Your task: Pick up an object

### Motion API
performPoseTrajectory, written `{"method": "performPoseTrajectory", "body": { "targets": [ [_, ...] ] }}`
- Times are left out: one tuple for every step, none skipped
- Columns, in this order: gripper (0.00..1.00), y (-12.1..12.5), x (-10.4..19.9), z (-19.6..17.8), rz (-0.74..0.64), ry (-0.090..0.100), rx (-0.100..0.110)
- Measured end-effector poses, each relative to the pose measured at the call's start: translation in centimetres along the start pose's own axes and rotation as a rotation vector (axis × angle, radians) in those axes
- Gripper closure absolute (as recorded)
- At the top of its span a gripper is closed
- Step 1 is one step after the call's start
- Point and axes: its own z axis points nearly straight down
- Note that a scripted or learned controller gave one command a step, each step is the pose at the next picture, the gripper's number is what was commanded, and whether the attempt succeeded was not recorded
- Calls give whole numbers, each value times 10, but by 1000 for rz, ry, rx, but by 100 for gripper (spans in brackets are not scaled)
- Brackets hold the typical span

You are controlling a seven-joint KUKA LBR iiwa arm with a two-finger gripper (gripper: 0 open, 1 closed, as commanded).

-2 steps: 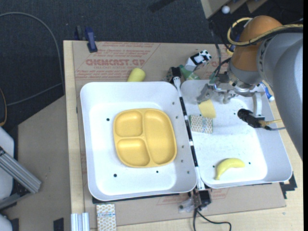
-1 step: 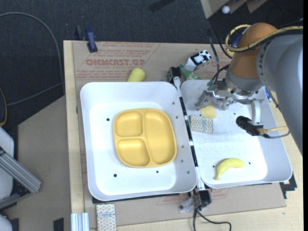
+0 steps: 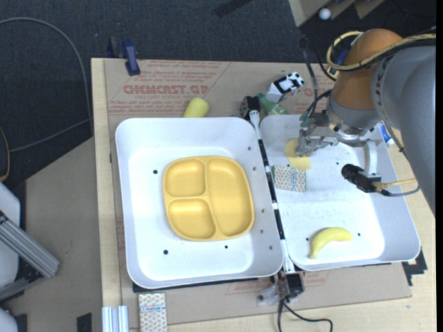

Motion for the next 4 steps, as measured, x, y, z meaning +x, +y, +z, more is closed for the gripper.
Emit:
{"method": "performPoseTrajectory", "body": {
  "targets": [
    [0, 0, 0, 0, 0, 0, 0],
    [0, 20, -17, 10, -1, -2, -3],
    [0, 12, 15, 10, -2, 1, 2],
    [100, 12, 15, 0, -2, 0, 0]
  ]
}}
